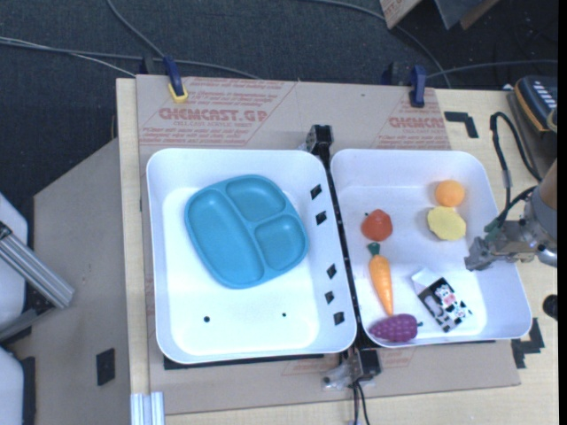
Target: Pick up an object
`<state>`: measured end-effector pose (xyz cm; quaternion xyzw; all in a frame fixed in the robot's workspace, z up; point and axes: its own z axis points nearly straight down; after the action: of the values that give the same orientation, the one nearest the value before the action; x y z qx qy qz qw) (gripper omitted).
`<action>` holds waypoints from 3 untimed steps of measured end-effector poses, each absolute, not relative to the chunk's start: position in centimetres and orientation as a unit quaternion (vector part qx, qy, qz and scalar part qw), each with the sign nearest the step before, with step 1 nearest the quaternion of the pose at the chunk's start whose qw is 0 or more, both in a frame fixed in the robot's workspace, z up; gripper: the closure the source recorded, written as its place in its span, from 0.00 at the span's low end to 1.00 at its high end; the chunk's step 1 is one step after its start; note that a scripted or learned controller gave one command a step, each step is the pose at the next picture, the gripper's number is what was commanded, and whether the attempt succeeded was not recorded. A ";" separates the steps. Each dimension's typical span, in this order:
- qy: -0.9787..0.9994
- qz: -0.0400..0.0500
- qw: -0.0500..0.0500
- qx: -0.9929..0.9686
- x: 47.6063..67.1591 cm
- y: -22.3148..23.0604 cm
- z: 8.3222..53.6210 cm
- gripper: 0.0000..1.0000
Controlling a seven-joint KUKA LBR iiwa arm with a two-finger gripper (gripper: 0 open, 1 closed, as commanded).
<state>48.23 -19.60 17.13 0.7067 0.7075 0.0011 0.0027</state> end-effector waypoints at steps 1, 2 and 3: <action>0.708 0.002 0.003 0.707 48.4 -19.6 22.5 1.00; 0.709 0.001 -0.002 0.705 50.1 -14.9 21.6 1.00; 0.710 0.002 0.000 0.704 52.4 -9.8 22.4 1.00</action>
<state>52.38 -9.76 22.44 0.7045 0.7097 0.0018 0.0002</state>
